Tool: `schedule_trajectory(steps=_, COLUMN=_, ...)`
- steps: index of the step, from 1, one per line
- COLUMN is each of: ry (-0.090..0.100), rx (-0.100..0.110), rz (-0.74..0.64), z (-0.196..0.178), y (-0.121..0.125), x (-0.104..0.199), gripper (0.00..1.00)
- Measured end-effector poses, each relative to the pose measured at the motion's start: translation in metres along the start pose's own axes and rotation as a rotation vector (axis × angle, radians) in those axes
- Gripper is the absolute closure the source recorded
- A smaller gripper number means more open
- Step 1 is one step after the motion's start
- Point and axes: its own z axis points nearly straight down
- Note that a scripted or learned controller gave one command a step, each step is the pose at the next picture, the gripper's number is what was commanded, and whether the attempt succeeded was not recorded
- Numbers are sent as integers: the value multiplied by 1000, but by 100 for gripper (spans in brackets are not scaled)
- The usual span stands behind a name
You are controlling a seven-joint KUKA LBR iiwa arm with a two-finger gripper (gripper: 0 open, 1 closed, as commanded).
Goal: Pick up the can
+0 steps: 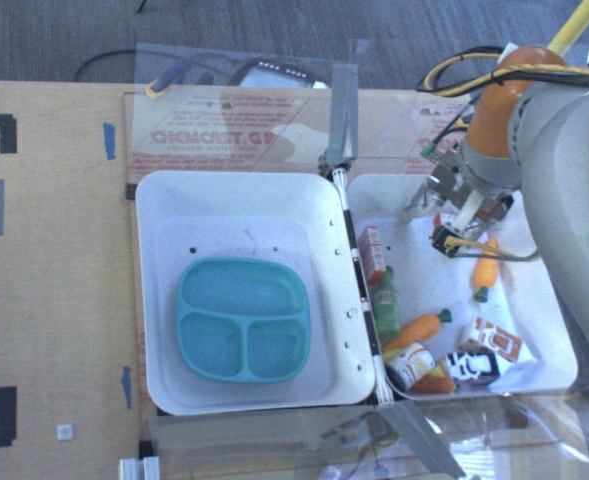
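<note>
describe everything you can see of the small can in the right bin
The small can with a pale top and red-and-white label lies tipped on its side at the near left corner of the right white bin, its round pale end facing left. It looks like metal or plastic; its print is too small to read. An orange toy carrot lies against it, and a red item sits under its right end.

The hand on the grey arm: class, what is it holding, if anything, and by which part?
Nothing can be seen in the hand. It hangs over the back of the right shallow white bin, apart from the small round can lying at the bin's near left corner.
</note>
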Motion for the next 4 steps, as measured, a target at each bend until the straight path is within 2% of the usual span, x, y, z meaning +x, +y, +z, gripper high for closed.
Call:
schedule_trajectory(steps=1, ry=5, rx=-18, rz=-2, z=-11, y=1, x=3, gripper=100)
schedule_trajectory(steps=2, ry=0, rx=-11, rz=-1, z=-10, y=0, x=1, gripper=0)
schedule_trajectory(steps=3, ry=2, rx=-16, rz=-4, z=-21, y=1, x=3, gripper=100)
schedule_trajectory(steps=4, ry=1, rx=-14, rz=-4, z=-20, y=0, x=3, gripper=0)
